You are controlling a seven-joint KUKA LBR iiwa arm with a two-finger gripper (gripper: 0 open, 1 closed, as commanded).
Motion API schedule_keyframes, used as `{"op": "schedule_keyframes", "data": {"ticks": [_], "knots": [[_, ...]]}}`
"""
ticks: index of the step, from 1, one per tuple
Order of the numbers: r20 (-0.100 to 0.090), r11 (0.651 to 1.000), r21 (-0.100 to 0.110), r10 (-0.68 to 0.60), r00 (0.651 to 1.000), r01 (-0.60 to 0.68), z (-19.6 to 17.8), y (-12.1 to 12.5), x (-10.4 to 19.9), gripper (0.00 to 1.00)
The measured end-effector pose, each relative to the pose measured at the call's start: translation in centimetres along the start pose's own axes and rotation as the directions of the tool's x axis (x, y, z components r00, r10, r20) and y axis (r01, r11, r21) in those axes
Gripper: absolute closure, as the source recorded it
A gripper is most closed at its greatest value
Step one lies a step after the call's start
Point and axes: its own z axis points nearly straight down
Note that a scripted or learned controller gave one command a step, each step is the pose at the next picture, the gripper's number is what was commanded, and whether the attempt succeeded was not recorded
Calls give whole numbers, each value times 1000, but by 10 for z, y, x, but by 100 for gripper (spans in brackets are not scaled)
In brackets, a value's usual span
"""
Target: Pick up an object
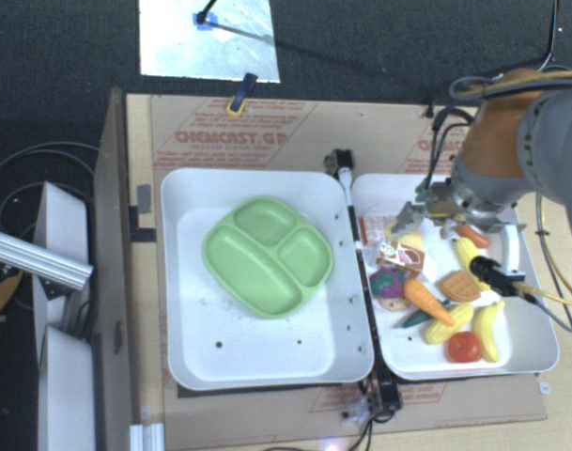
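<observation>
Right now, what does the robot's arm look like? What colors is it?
The arm is fat and rounded, mostly grey, with an orange band above the wrist. Thin cables loop around it near that band. Its tool at the end looks like small grey metal, too blurry to describe more closely. It comes in over the right white bin.

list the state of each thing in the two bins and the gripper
green divided plate: upright in the left bin, nothing in its compartments
carrot: lying flat in the right bin, among other toy food
tomato: resting near the right bin's front edge
banana: lying beside the tomato
gripper: low over the right bin's back part
</observation>
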Motion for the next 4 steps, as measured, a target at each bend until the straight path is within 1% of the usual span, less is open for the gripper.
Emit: {"op": "schedule_keyframes", "data": {"ticks": [1,2,3,4], "knots": [[7,1000,-18,7,1000,-7,-77,17,-38,0],[-1,1000,0,0,1000,0,-2,-32,19,0],[10,999,-37,1,1000,-1,27,-12,-28,0],[7,1000,-22,1,1000,-1,-3,53,-44,0]]}}
